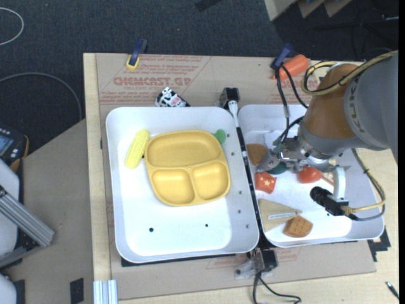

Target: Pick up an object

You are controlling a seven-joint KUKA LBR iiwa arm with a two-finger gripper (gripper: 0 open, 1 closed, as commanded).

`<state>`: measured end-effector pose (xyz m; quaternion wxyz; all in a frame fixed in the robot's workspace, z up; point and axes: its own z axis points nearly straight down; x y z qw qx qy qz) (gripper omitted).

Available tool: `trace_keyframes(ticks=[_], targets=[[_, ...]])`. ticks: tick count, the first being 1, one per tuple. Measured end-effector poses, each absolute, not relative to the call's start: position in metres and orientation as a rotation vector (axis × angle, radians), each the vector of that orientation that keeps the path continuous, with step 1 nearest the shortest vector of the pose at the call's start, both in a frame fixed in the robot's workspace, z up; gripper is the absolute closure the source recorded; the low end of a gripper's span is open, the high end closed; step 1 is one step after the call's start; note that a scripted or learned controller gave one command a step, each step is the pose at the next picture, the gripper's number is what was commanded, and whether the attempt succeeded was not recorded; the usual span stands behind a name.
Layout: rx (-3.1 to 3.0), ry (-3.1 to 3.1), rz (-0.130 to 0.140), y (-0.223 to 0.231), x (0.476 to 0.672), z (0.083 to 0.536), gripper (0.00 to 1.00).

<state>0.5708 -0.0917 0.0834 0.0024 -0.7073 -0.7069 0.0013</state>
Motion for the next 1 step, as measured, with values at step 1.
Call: trace_keyframes(ticks=[1], targets=[[-2.223,-2.219,-0.001,-0.0918,0.5718,0.0955,1.00]])
